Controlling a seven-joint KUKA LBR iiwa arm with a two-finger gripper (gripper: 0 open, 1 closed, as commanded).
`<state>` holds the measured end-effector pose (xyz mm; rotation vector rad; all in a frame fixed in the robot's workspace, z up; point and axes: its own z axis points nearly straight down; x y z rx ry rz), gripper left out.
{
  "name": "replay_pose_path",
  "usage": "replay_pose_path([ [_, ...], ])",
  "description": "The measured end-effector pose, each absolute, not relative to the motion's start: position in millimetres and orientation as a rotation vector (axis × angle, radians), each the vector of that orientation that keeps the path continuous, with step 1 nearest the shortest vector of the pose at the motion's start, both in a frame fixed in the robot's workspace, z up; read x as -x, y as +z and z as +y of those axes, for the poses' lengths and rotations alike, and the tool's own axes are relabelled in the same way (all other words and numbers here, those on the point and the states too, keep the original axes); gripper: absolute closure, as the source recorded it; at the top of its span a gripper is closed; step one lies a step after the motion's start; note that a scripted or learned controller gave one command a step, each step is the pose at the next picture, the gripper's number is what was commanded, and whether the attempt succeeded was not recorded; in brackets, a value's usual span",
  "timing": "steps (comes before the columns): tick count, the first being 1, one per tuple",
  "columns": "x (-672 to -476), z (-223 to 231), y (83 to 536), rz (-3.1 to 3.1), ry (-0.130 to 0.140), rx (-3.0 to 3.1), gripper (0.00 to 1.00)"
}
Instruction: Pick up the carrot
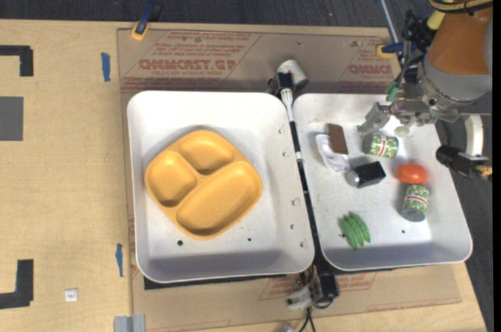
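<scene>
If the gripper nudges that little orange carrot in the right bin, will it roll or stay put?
The carrot looks rounded and small, so it would probably roll. It sits against a green-labelled can, which may block it that way. Likely rigid, light plastic.

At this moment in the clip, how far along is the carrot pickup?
Nothing looks done yet: the carrot lies in the right bin, beside a green-labelled can. In hand: the gripper hovers at the bin's back, above another can. Left: moving over the carrot, grasping and lifting it.

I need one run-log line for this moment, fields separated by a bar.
task: pick up carrot | tool: above right bin, beside the can | carrot: lying in right bin, not held | yellow tray: left bin
</scene>
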<state>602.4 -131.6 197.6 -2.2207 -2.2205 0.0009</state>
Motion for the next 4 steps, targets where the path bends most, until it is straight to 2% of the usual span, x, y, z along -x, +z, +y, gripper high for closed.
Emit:
replay_pose_path([
  [2,-488.2,-1.5,184.5,-2.700,0.001,1.599,0.00],
  [3,-479.6,-52.7,184.8,-2.784,0.000,1.451,0.00],
  [4,-534.0,-96.7,205.1,-2.841,-0.002,1.350,0.00],
])
